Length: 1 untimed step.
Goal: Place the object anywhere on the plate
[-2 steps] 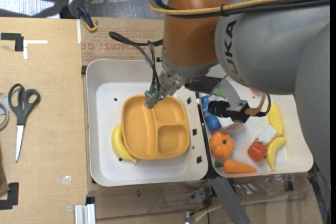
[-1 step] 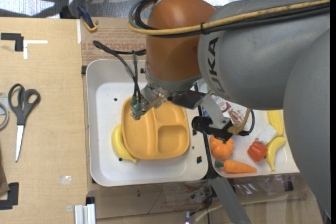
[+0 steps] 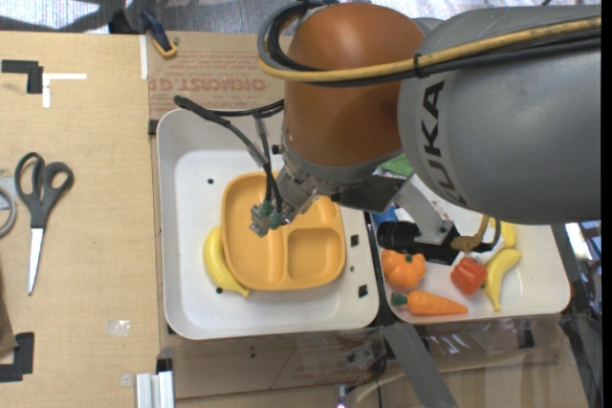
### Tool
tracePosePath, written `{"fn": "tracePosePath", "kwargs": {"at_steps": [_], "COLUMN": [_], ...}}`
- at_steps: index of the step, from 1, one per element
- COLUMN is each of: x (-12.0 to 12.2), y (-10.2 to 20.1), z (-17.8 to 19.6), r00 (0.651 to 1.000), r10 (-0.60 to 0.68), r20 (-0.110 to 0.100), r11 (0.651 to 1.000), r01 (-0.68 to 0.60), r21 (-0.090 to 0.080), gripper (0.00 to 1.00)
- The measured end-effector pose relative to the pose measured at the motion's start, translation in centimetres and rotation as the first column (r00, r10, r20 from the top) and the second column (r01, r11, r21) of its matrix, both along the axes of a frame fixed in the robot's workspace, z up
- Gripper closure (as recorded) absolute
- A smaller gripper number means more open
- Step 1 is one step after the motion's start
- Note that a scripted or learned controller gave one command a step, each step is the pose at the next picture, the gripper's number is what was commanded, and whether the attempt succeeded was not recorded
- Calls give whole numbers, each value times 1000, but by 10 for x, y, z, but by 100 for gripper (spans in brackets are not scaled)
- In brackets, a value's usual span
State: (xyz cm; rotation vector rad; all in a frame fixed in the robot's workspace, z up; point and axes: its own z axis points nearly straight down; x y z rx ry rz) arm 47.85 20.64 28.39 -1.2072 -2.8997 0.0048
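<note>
End effector (image 3: 265, 219) over plate (image 3: 316, 253) in left bin (image 3: 182, 234), grip state can't tell; banana (image 3: 218, 265) at plate's left edge.

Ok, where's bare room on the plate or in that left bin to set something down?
The plate's two lower compartments look bare; its upper-left part sits under the gripper. In the left bin, the floor left of the plate and the strip along the lower wall are free. The banana crowds the plate's lower-left edge.
</note>
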Motion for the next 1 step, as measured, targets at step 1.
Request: {"fn": "tracePosePath", "kwargs": {"at_steps": [1], "x": [1], "y": [-38], "z": [46], "r00": [979], "r10": [202], "r20": [4], "r11": [979], "r01": [-202], "r21": [1], "gripper": [100]}}
